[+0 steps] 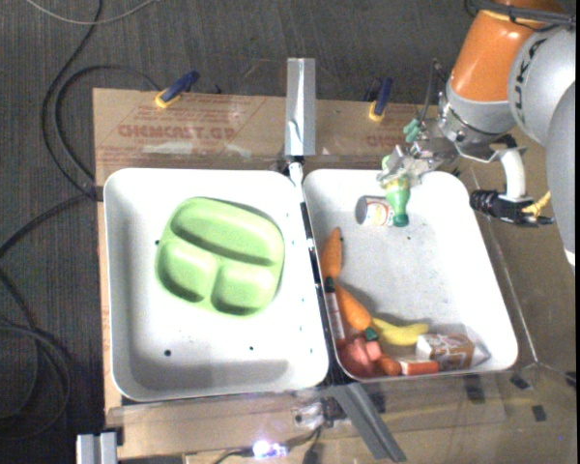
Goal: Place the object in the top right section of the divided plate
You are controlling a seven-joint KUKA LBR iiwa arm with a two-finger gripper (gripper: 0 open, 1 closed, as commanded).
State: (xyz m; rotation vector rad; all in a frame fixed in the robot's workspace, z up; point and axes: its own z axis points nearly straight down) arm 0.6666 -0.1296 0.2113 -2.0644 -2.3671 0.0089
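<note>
Toys crowd the near edge of the right bin (483,259): a banana (402,331), a small carton (451,350), carrots (333,254) along the divider. Farther back, the gripper (398,174) hangs over that bin's far corner with a small green bottle-like object (399,203) dangling beneath its fingertips, apparently pinched at its top; a little can (372,211) lies just beside it. Carrying well means lifting clear of the bin wall, crossing left to the green divided plate (220,255) in the left bin (135,356), and releasing low over its far right section, since the hold looks slight
</note>
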